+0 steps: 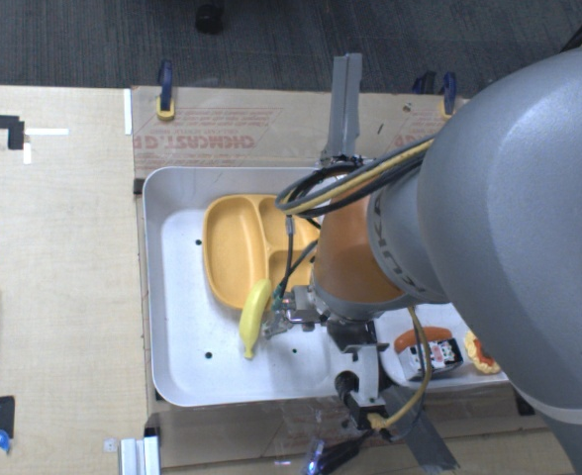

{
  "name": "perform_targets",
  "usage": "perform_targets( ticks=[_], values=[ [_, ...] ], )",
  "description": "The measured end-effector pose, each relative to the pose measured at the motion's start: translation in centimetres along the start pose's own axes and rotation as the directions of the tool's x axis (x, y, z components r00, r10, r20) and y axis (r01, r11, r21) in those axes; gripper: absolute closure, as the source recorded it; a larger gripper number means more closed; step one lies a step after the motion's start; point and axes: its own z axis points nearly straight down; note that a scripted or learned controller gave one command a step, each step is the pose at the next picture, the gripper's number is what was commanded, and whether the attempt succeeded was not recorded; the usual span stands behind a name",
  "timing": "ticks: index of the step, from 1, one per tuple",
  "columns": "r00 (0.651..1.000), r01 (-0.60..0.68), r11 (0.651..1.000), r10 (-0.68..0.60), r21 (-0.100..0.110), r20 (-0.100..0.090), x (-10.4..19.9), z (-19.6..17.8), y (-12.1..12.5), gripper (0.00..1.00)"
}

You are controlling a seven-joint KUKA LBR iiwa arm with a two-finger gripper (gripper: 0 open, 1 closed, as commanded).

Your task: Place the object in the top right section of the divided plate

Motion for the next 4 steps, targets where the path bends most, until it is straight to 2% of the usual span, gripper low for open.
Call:
perform_targets(
  ticks=[1, 2, 3, 4],
  values=[
    [0.947, -0.323, 0.947, 0.323, -0.003, 0.003, -3.6, -10.0, 1.7, 0.0],
    [0.947, -0.321, 0.947, 0.321, 0.0, 0.006, -3.6, -10.8, 1.7, 1.0],
    [0.967, -0.254, 0.967, 0.254, 0.0, 0.003, -10.2, -10.0, 0.0, 1.0],
    [0.989, -0.15, 0.989, 0.15, -0.001, 0.004, -2.4, -10.0, 4.5, 1.0]
  ],
)
